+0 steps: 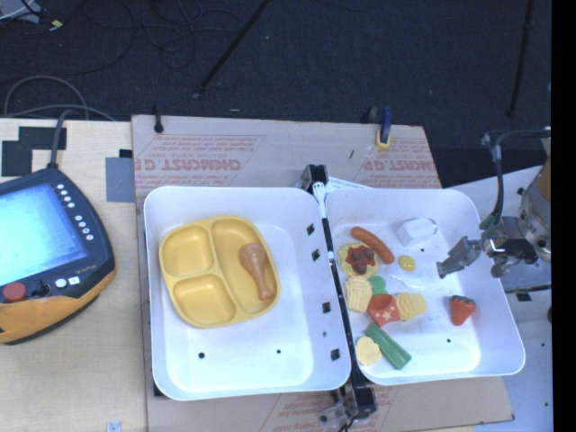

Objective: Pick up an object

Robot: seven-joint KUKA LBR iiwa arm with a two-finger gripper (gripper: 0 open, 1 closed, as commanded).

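you will find the gripper at the right bin's right side, whether its fingers are released or clenched cannot be told, with the red strawberry lying just near of it, apart from it.

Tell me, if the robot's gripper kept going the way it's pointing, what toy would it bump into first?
The gripper points left across the right bin. The small yellow piece lies first in that line, with the sausage beyond. Its height above the toys is unclear, so it might pass over them.
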